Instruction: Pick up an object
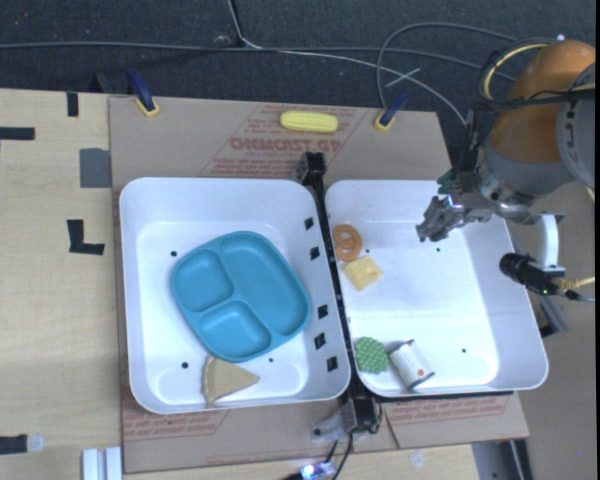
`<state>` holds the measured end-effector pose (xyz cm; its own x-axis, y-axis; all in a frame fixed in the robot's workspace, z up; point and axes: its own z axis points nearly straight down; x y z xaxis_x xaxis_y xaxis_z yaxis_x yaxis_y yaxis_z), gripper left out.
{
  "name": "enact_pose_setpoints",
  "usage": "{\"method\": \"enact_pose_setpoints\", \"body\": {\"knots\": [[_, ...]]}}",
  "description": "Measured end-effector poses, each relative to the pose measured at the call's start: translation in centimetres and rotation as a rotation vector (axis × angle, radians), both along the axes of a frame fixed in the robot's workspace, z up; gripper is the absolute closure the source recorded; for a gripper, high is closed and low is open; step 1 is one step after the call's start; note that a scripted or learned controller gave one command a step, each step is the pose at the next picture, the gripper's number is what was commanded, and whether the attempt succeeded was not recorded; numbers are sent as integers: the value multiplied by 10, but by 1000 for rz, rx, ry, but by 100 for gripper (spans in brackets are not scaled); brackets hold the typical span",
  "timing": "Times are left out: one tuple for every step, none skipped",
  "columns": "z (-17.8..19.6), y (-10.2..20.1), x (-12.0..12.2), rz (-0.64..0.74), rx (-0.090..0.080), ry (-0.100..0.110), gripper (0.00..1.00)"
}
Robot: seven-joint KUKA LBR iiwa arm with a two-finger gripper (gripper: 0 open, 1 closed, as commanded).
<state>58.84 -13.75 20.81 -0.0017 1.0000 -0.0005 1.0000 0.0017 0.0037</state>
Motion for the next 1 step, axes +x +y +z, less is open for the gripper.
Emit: {"method": "enact_pose_setpoints", "body": {"knots": [[-2, 47, -27, 2, 1, 6, 100]]}}
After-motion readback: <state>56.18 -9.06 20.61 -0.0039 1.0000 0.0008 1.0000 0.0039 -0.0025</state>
